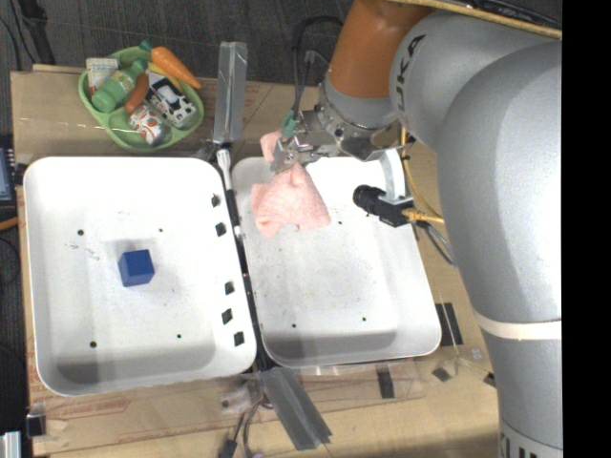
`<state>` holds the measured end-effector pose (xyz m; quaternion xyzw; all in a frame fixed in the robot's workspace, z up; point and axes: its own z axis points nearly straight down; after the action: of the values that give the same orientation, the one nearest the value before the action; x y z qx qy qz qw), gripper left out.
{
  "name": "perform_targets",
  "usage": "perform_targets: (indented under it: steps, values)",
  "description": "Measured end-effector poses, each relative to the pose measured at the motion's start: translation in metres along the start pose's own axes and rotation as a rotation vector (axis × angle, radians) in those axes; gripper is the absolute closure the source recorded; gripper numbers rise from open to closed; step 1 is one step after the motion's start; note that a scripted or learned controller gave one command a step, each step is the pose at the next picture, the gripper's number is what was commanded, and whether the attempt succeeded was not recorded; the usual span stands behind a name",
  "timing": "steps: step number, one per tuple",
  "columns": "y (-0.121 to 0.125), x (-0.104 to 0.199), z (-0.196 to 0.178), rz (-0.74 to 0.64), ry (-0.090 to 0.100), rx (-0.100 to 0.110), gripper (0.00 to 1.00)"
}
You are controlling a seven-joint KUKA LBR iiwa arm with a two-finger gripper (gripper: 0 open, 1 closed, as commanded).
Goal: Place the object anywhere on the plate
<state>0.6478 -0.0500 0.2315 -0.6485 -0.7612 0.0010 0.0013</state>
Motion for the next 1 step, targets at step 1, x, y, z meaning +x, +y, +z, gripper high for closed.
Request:
perform_targets:
  steps: [1]
  values:
    - [-0.0164,0.0468,0.0111,-0.406,0.0,0.003,1.0]
